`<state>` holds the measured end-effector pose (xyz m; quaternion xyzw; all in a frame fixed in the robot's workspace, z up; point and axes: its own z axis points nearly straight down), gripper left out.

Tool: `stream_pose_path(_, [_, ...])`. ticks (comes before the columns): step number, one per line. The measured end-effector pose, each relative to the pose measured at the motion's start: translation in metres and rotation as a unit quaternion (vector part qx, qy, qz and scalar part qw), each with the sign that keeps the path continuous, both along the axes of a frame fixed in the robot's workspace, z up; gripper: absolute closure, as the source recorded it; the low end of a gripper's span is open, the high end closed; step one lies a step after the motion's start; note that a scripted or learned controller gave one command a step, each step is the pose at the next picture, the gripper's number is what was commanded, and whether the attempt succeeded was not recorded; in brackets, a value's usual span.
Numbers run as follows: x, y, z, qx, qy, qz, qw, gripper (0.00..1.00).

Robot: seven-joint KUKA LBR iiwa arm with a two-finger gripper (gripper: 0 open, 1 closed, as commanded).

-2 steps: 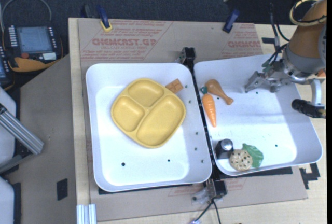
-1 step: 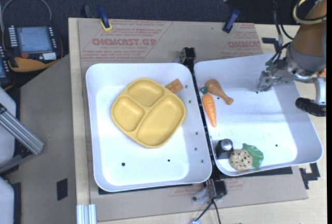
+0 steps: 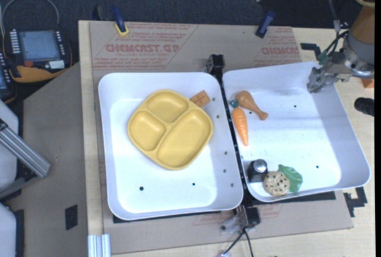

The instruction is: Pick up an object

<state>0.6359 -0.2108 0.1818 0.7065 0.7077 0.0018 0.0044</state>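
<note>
Cardboard-covered bench (image 3: 178, 41) is seen bearing two bins. A yellow divided plate (image 3: 171, 128) and a small brown block (image 3: 200, 98) are held in the left bin (image 3: 119, 190). Right of that plate, the right bin (image 3: 333, 149) contains a drumstick (image 3: 250, 103), carrot (image 3: 240, 125), cookie (image 3: 275, 183), green leaf (image 3: 293, 176) and black-and-silver object (image 3: 258, 169). The gripper (image 3: 318, 78) is seen over the right bin's far edge; its grip state cannot be told.

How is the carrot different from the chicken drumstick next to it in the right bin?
The carrot is bright orange with a green top; the chicken drumstick is paler, tan-orange. The carrot is slim and tapers toward the near rim; the drumstick is plump with a thin bone end. Both lie flat by the right bin's left wall.
</note>
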Motion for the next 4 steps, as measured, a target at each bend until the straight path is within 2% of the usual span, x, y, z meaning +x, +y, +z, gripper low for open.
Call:
stream_pose_path(1, [0.002, 0.000, 0.045, 0.0000, 0.000, 0.000, 1.0000, 1.00])
stream_pose_path(3, [-0.009, 0.101, 0.061, 0.0029, 0.005, 0.002, 1.0000, 1.00])
stream_pose_path(4, [-0.029, 0.147, 0.063, 0.0030, 0.006, 0.002, 1.0000, 1.00])
